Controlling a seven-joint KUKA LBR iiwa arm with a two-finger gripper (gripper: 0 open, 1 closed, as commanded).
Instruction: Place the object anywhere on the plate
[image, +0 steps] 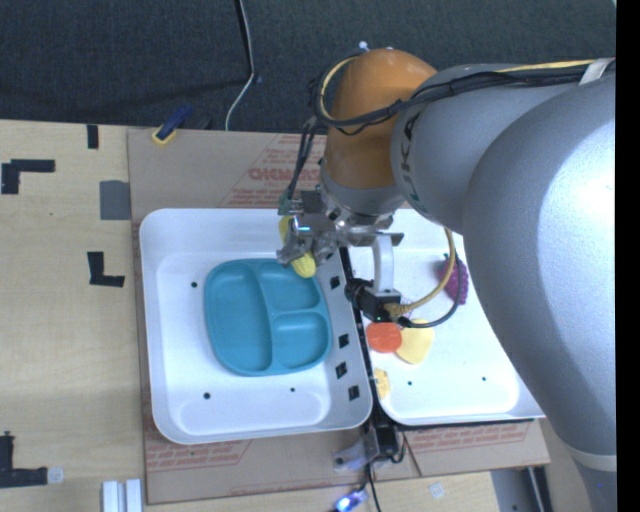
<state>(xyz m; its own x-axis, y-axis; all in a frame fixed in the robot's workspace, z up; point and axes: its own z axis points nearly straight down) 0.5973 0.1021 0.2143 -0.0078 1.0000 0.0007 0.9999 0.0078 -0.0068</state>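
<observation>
Looking down on both bins, the camera view shows the arm (500, 200) reaching across from the right, so that its gripper (305, 245) is poised over the upper right corner of the blue plate (265, 320). A small yellow object (303, 265) is seen at the gripper's tip, just above the plate's rim; it appears to be held there for release onto the plate, though whether the fingers are closed on it cannot be told. The plate is set in the left bin (170, 300), near that bin's right wall. Left in the right bin (470, 390), close to its left wall, are an orange piece (384, 337), a pale yellow piece (416, 345) and a purple item (458, 282). Much of the right bin is hidden by the arm, and the purple item is partly cut off.
</observation>
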